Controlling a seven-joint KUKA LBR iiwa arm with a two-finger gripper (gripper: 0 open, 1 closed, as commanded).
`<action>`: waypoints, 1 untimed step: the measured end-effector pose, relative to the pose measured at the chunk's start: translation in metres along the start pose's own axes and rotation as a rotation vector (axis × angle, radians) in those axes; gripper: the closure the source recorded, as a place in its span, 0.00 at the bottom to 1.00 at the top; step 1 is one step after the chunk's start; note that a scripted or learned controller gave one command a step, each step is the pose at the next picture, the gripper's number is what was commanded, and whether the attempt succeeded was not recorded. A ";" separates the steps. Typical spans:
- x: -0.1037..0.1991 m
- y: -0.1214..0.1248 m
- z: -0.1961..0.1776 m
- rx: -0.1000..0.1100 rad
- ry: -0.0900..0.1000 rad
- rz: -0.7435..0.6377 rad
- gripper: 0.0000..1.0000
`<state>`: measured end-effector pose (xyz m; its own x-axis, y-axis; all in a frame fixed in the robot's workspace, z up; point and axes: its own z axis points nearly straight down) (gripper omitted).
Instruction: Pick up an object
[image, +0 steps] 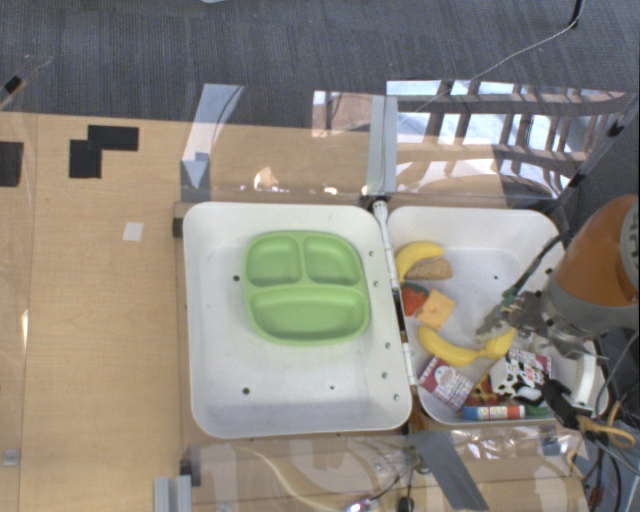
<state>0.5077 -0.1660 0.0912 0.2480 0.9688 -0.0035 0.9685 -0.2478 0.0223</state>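
The end effector (503, 322) hovers at the lower banana (462, 349); its state I cannot tell. Crowding clutter risks a glancing miss

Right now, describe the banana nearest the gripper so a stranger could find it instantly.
Look in the right bin, toward its near edge. A long yellow banana lies there, one end by the gripper. Unlike the other banana farther back, it has no brown piece resting against it.

Grey arm (600, 270), end effector (505, 325) low.
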 end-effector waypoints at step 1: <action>0.004 0.002 -0.010 -0.001 0.008 -0.002 1.00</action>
<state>0.5107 -0.1629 0.1009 0.2456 0.9694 0.0041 0.9691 -0.2456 0.0236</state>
